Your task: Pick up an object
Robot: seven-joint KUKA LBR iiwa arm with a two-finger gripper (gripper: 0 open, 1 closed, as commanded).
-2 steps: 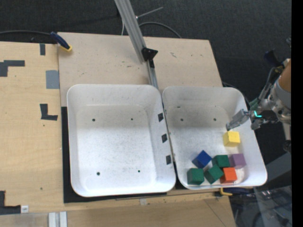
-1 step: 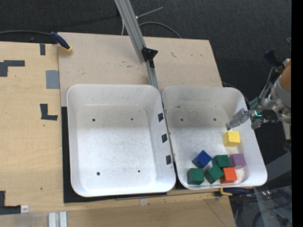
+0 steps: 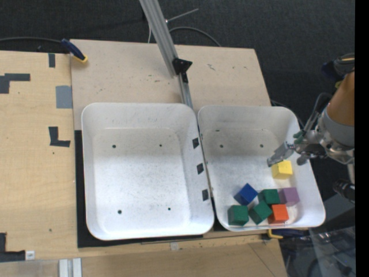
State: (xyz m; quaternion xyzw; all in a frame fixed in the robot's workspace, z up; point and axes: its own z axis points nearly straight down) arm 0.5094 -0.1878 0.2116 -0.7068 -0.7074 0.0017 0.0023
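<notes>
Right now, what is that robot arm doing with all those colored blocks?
The robot's hand is reaching into the right bin from the right, just above a yellow block. It isn't clearly holding it. A blue block, three green blocks, an orange block and a purple block sit clustered in the near corner. The left bin sits beside it.

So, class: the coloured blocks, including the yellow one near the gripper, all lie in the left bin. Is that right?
Not quite. The camera view shows the coloured blocks, including the yellow block near the gripper, lying in the right bin, not the left bin. The rest of the statement stands.
</notes>
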